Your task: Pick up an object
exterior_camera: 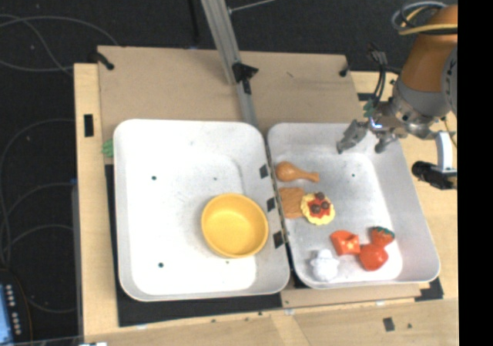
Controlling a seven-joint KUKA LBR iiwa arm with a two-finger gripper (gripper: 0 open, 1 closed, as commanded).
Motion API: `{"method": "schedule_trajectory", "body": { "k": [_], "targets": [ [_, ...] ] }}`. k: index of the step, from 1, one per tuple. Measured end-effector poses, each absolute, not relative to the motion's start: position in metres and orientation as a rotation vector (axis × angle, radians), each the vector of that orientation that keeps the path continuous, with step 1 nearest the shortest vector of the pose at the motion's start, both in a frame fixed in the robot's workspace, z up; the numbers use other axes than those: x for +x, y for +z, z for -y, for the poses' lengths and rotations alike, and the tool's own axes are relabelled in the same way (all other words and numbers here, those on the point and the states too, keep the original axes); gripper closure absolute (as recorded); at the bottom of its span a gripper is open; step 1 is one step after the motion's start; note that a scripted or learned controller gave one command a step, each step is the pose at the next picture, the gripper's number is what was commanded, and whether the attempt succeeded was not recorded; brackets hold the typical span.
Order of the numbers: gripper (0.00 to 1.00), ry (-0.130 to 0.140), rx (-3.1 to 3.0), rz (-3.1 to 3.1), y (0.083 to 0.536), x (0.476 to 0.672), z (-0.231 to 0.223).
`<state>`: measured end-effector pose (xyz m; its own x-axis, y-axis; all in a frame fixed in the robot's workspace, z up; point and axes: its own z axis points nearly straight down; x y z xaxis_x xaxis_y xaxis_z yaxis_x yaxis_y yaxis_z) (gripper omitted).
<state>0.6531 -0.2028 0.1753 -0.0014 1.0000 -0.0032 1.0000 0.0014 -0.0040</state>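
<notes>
My gripper [363, 142] hangs over the far right part of the right bin [400, 190], its two fingers spread open with nothing between them. Below it, toward the bin's left side, lie a brown drumstick [294, 173], a tan cracker-like piece [291, 202] and a small yellow tart with dark berries [317, 209]. Near the front of that bin sit a red pepper piece [345, 243], a red tomato [374, 252] and a white lump [325, 266]. A yellow bowl [234, 225] rests in the left bin [162, 183] near its right wall.
A grey metal post [222, 28] slants down from the top to the gap between the bins. The bins lie on a tan board [169, 82]. Cables trail over the dark floor at the left.
</notes>
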Motion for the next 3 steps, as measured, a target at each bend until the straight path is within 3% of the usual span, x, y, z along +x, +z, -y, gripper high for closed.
{"method": "schedule_trajectory", "body": {
  "k": [1, 2, 3],
  "targets": [
    [0.0, 0.008, -2.222, 2.221, 0.132, 0.647, 0.204],
    [1.0, 0.002, -2.225, 2.227, 0.146, 0.649, 0.205],
    [1.0, -0.002, -2.226, 2.221, 0.206, 0.647, 0.21]
  ]
}}
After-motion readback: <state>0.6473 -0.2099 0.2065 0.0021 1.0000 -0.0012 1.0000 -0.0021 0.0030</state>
